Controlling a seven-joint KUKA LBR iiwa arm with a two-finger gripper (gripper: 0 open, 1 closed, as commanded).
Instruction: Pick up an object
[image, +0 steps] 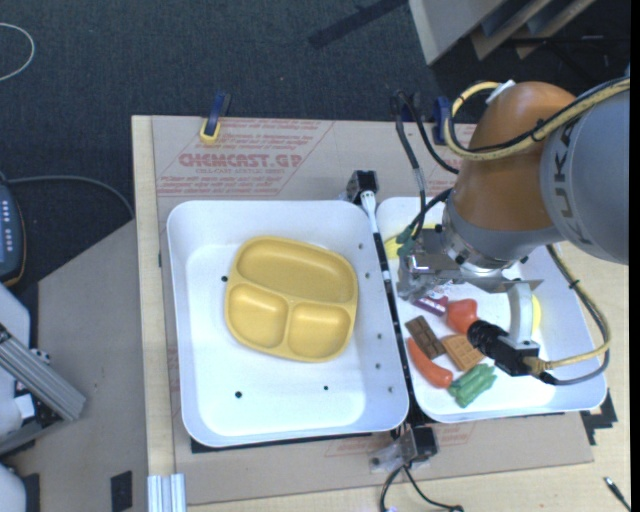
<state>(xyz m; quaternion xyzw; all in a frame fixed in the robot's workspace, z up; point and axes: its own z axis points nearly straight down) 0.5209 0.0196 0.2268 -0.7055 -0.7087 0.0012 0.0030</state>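
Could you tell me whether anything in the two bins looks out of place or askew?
Nothing stands out. The yellow divided plate lies flat but turned at a slant in the left bin; small toy foods sit bunched beneath the arm in the right bin.

The bench (150, 330) is topped with a brown cardboard sheet (250, 155) printed in red lettering near the upper middle of the frame. A yellow clamp (211, 128) grips the sheet's top edge at upper left. Two shallow white bins rest directly on the sheet, side by side and touching: the left bin (200, 390) at centre, the right bin (570, 390) toward the lower right.
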